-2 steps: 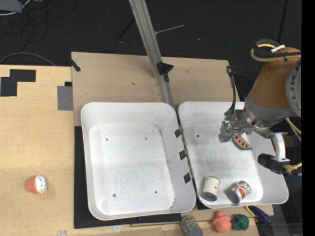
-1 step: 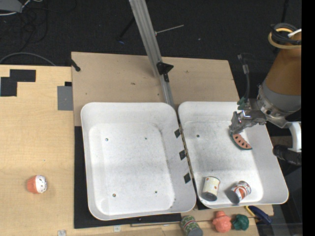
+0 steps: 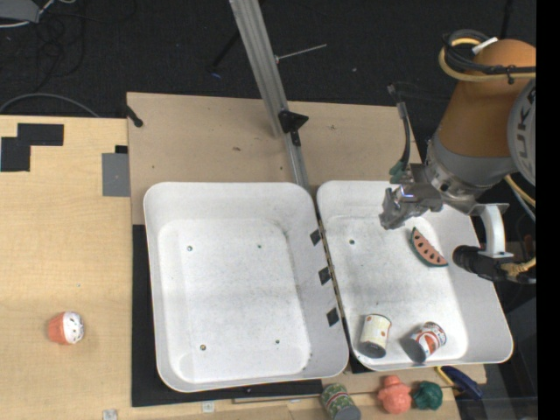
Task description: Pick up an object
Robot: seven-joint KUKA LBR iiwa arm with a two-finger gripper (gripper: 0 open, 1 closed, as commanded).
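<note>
From the camera view above the bench, my gripper hangs over the far part of the right bin, and nothing sits between its fingers; whether they stand apart or together I cannot tell from this slant.

Nearest to me is the watermelon slice, lying flat just beside my gripper, toward the arm's side and a little nearer the camera. I judge it a light, stiff toy, thin and low against the bin floor, so a grip would have to straddle its narrow width across the middle; its curved rind edge may slip.

Well away from my gripper, at the near end of the same bin, lie a white cup and a red and white can, both on their sides, near each other but apart. Both look light and rigid; being round, they could roll when touched, so I would close across the barrel of either, not along it.

The left bin lies beyond the divider, on the side of my gripper away from the arm.
</note>
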